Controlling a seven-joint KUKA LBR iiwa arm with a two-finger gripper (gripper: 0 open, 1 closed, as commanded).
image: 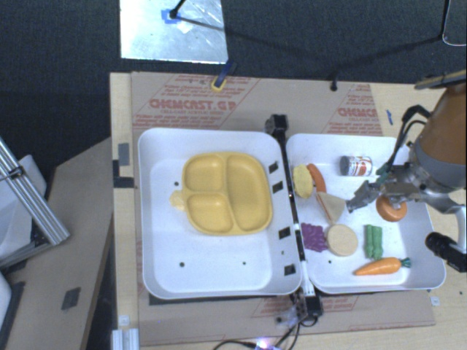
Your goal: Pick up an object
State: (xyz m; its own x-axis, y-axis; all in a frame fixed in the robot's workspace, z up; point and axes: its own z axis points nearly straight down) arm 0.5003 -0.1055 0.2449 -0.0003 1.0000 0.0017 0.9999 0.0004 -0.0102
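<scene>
- Nearest the lens, the pale wooden counter (124,268) runs along the bottom edge, flat and smooth, with dark carpet beyond its far side.
- On it lies a brown printed cardboard sheet (190,100), matte, showing past both bins on every side.
- Two shallow white plastic bins with rounded corners sit side by side, their inner rims touching along a black clip strip: the left bin (144,217) and the right bin (425,248).
- The grey arm with its orange band (445,133) comes in over the right bin's far right corner.
- A yellow three-compartment plastic plate (222,193) lies in the left bin, with bare white floor all round it.
- The right bin is crowded: orange toy carrot (379,267), round tan disc (342,240), beige wedge (332,206), purple grape cluster (314,237), green bean pod piece (373,240), yellow rounded piece (302,181), red sausage (316,177), red-and-white can (356,166), round orange piece (392,210).
- The dark gripper (354,201) points left, low over the right bin; whether it is spread or closed cannot be told.
- The beige wedge lies just left of the gripper's tip, nothing seen held.
</scene>
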